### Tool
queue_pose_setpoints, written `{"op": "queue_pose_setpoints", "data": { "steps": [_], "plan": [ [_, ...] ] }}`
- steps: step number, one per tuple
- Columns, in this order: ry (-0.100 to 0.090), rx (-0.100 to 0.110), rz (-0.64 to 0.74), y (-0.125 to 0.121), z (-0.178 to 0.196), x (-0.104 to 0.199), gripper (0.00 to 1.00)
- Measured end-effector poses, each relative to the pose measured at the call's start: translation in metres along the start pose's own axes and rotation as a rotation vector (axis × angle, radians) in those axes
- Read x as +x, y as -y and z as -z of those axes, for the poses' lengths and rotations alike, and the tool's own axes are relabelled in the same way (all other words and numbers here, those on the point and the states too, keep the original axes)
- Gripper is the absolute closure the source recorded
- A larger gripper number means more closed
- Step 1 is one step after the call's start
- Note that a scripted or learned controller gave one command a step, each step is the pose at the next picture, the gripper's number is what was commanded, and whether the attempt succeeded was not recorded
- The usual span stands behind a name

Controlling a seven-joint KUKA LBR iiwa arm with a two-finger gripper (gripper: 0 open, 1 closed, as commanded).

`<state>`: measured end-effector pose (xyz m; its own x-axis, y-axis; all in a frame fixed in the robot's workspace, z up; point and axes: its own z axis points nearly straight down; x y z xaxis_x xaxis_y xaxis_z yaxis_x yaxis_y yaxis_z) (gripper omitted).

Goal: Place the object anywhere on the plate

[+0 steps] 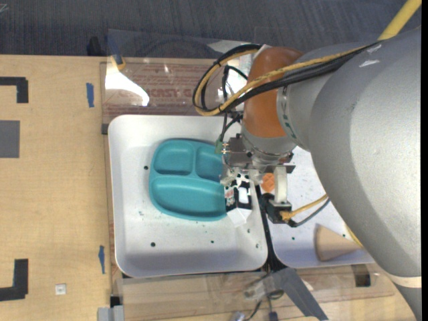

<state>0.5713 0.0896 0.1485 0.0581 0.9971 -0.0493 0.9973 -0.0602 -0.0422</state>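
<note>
The teal divided plastic plate [187, 178] lies in the left shallow white bin [134, 233], toward its right wall. The gripper [242, 194] hovers at the plate's right edge. A tan cone-shaped object [332, 243] rests in the right white bin [301, 246], near its front edge.

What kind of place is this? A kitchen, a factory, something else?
Most likely a robotics lab test bench, not a kitchen. A grey arm with loose cables hangs over two white bins; one bin holds a teal plate; the bench is cardboard marked with tape.

Slanted overhead view of 2 bins [127, 199]
</note>
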Motion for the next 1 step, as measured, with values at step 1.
{"op": "queue_pose_setpoints", "data": {
  "steps": [1],
  "plan": [
    [-0.046,-0.043,0.055,-0.0042,0.0515,0.031,1.0]
  ]
}}
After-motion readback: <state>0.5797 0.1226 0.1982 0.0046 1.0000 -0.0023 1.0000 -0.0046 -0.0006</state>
